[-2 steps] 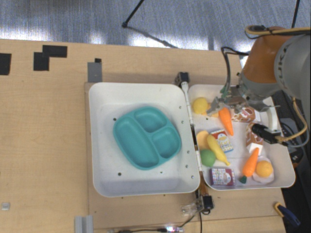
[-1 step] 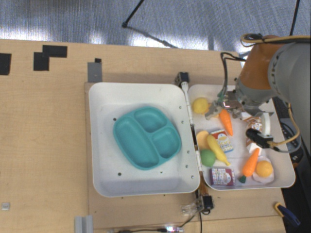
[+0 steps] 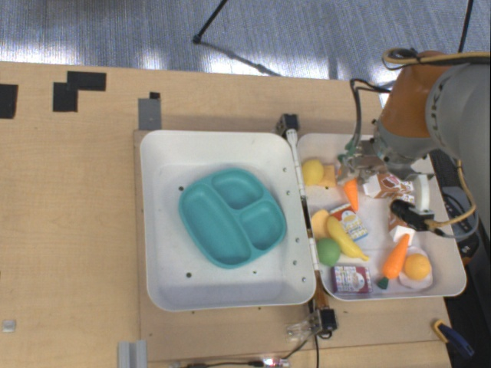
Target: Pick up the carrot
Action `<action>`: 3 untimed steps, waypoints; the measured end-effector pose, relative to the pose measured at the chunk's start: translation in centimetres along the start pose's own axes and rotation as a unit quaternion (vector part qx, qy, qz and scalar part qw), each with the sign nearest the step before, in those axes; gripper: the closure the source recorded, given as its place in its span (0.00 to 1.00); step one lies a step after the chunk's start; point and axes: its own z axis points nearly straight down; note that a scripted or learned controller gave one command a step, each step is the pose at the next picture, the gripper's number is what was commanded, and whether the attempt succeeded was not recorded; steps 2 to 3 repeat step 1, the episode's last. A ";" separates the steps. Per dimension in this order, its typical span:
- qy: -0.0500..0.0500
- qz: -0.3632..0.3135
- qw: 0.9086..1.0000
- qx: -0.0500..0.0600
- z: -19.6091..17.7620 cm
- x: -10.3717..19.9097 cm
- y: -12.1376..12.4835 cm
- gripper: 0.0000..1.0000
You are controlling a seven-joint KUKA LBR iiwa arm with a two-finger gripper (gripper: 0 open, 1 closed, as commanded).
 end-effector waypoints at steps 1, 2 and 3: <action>0.001 0.097 0.995 0.002 -7.1 7.6 -0.7 1.00; 0.001 0.097 0.995 0.002 -7.1 7.6 -0.7 1.00; 0.001 0.097 0.995 0.002 -7.1 7.6 -0.7 1.00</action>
